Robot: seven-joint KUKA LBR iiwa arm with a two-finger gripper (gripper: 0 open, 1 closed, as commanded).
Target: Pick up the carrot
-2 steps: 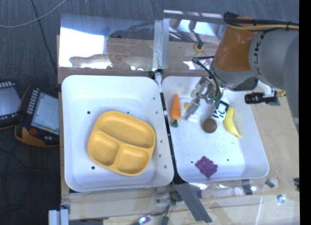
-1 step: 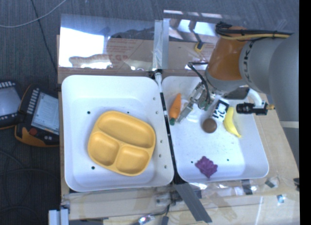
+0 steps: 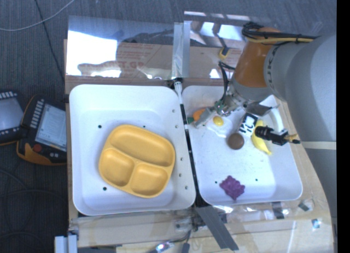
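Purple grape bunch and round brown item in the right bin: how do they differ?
The purple grape bunch is lumpy and irregular; the round brown item is smooth and ball-like. The bunch looks larger. It lies alone near the front wall of the right white bin; the brown item sits mid-bin beside the yellow banana. Both rest loose on the bin floor.

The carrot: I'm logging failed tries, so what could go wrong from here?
1. The carrot lies against the right bin's left wall, leaving little room for the hand.
2. A small yellow piece lies beside it and could get knocked or grabbed instead.
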